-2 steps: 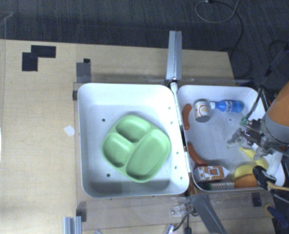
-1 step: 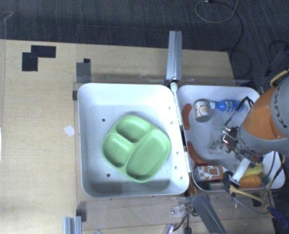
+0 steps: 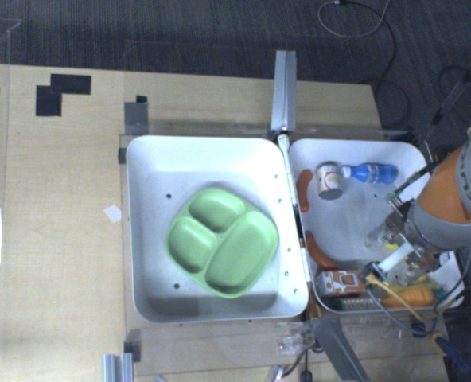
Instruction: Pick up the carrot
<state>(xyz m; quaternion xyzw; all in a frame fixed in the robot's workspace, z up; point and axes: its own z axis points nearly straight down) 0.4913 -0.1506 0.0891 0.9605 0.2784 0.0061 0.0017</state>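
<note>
Reaching in over the right bin [image 3: 355, 249], the gripper [image 3: 396, 255] is hanging low at the end of the grey arm [image 3: 450, 205], and whether it is gripping anything cannot be told, since the wrist and its cabling are crowding that spot. The carrot [image 3: 410, 296] is lying just below the gripper, toward the near edge of the right bin, pressed into its near right corner, partly crossed by cables; nothing is showing it lifted, so it is likely resting on the bin floor. That corner placement is probably making the approach awkward, since the bin wall is leaving little room on one side. Left of the carrot, along the same near wall, a small printed box [image 3: 337, 281] is sitting. Farther from the carrot, at the far side of the right bin, a tin can [image 3: 328, 179] and a blue bottle [image 3: 372, 173] are lying together, and a sausage-like piece [image 3: 304, 191] is hugging the dividing wall. Beyond that wall, the left bin [image 3: 152, 213] is holding a green sectioned plate [image 3: 222, 240].
</note>
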